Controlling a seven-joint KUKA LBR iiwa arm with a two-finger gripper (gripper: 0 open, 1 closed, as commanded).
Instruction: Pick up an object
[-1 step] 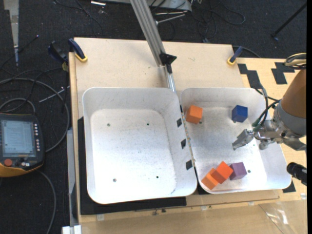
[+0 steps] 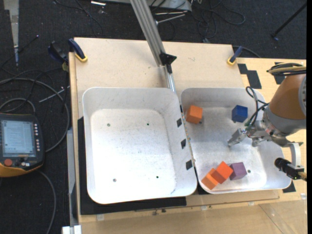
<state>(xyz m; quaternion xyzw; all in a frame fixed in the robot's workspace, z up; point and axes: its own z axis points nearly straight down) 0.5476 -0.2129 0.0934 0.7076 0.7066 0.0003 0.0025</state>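
the tool (image 2: 237, 138) hangs low in the right bin (image 2: 220, 97), gripping nothing i can see; whether it is clenched, i cannot tell. the blue block (image 2: 239, 113) sits just behind it, an easy pick.

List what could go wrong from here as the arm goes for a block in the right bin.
1. The end effector sits over bare bin floor between the blue cube and the purple cube; closing here would likely catch nothing.
2. The purple cube touches the orange block, so a grasp there may push both or snag two.
3. Those blocks lie near the right bin front wall, so a finger might strike the rim.
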